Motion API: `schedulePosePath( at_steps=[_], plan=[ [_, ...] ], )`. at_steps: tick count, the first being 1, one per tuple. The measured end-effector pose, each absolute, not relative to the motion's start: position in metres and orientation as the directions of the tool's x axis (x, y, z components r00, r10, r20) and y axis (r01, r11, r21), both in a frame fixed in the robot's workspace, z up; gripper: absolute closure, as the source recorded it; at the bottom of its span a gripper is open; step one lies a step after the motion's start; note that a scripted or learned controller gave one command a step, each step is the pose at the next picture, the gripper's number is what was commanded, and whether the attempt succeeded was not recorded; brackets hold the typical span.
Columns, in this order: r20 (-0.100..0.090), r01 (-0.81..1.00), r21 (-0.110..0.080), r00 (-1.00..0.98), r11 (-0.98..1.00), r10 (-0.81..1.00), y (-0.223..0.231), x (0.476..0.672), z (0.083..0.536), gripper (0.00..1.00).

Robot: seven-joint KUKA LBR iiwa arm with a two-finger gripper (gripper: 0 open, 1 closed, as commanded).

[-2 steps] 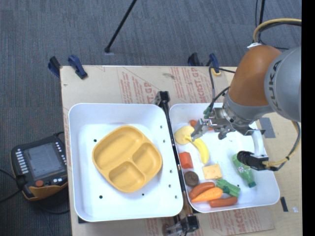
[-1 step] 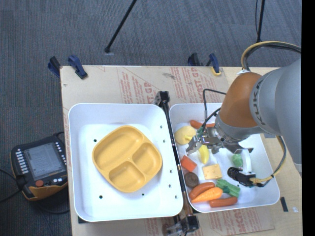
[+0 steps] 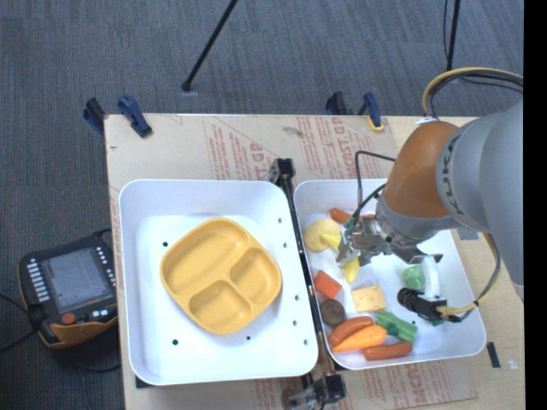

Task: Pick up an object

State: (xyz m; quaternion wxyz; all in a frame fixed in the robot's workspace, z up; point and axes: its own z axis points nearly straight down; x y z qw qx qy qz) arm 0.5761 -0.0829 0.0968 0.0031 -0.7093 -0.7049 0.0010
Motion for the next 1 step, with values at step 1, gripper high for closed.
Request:
schedulePosePath(
  at_steps=[1],
  plan=[
    [0.0, 1.0, 0.0, -0.001, 0.001, 1.0, -0.0671, 0.5746, 0.2111, 1.0]
  ],
)
